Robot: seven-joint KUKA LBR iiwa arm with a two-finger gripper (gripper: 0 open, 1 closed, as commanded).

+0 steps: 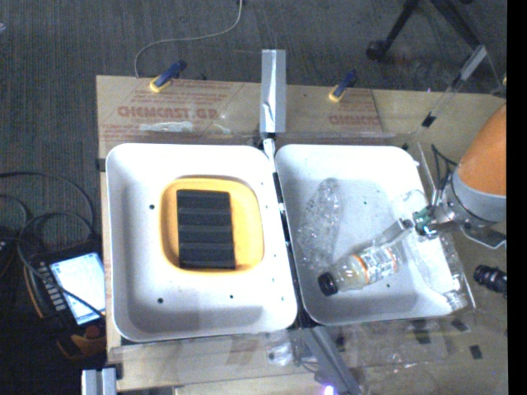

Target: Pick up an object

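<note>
At right, arm (486, 171) over the right bin (362, 159) holding a clear bottle (362, 268); gripper (422, 220) state cannot be told.

Two bins sit side by side on the surface (123, 105), their inner rims touching down the middle. The left bin (132, 303) holds a sponge (211, 225), lying flat near its centre, a little toward the back. Over in the right bin (362, 159), a plastic bottle (362, 270) lies on its side toward the front, cap pointing left, with a crumpled clear plastic piece (319, 212) just behind and left of it. The arm (490, 175) hangs over the right bin's right rim, and the gripper (422, 220) sits low there, just right of the bottle's base. Behind the bins, two clamps (167, 75) grip the surface's far edge, one per side, a metal post (272, 89) standing between them. A tablet (74, 282) lies on the floor, left of the left bin.
</note>
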